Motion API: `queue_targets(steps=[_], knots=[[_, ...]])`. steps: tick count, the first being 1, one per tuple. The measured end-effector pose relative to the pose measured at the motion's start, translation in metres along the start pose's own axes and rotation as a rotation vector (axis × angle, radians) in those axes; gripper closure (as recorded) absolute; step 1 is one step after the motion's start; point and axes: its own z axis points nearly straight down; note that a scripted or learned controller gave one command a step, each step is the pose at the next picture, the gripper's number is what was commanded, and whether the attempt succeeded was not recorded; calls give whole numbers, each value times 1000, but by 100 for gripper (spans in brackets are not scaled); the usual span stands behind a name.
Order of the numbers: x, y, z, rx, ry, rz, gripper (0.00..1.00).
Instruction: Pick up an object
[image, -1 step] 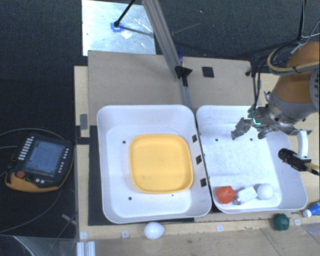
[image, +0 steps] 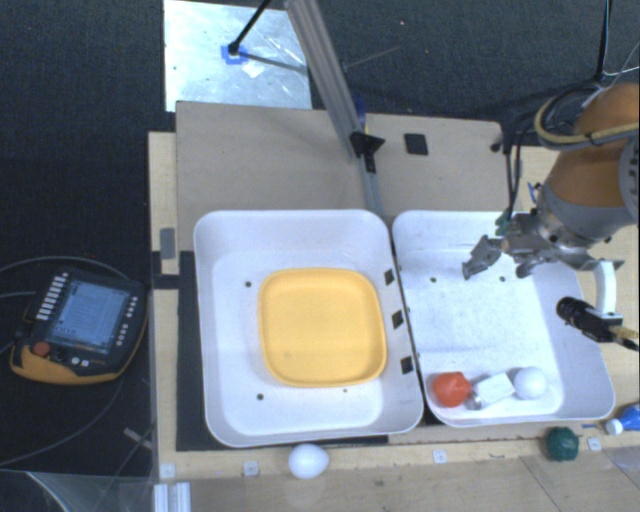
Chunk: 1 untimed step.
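In the right bin (image: 455, 320), along its front edge, lie a red-orange ball (image: 450, 388), a small white block (image: 492, 388) and a white ball (image: 530, 381), close together. My gripper (image: 500, 262) hangs over the far half of that bin, well behind these objects. Its two fingers stand apart, open, with nothing between them. A square yellow plate (image: 323, 326) fills the middle of the left bin (image: 225, 300).
On the bench in front of the bins rest a white egg-shaped object (image: 308, 460) and a dark green ball (image: 561, 443). A blue-and-white item (image: 625, 421) sits at the right edge. A teach pendant (image: 78, 322) lies far left.
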Motion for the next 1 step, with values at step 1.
queue_targets(steps=[1], knots=[[-7, 4, 57, 4, 0, 1, 0]])
